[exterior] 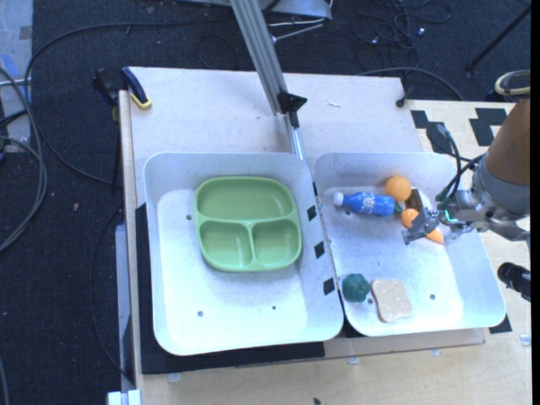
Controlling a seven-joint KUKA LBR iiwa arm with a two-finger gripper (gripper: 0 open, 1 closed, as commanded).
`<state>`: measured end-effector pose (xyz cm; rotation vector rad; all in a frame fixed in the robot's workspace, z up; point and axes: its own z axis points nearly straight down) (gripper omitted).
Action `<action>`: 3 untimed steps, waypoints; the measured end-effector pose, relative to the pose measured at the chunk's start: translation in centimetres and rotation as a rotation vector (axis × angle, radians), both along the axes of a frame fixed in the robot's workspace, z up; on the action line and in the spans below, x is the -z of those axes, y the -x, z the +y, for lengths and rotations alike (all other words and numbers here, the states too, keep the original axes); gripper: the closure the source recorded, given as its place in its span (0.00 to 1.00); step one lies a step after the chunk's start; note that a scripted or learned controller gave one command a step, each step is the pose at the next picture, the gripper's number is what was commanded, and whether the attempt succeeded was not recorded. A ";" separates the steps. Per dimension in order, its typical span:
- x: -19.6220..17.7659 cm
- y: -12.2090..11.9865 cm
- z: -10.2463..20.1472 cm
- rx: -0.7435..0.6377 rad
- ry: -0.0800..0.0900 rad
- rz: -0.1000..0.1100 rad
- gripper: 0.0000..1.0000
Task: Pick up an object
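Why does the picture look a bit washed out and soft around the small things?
Camera view: flat overhead light bleaches the white bins, with only faint shadows beside the green tray. The tool and the orange pieces near it look soft, so their edges blur together; the blue bottle reads more clearly.

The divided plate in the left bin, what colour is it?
Light green all over; the divided plate shows plainly in the camera view, lying flat in the left bin.

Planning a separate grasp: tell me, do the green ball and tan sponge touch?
Apart. The camera view shows a strip of white bin floor between the green ball and tan sponge.
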<state>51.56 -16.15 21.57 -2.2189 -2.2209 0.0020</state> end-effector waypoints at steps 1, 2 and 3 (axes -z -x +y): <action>-0.1 -0.1 0.0 0.000 0.000 -0.002 0.00; 6.2 0.4 0.1 0.002 0.000 0.001 0.00; 10.5 0.7 0.3 0.002 0.000 0.002 0.00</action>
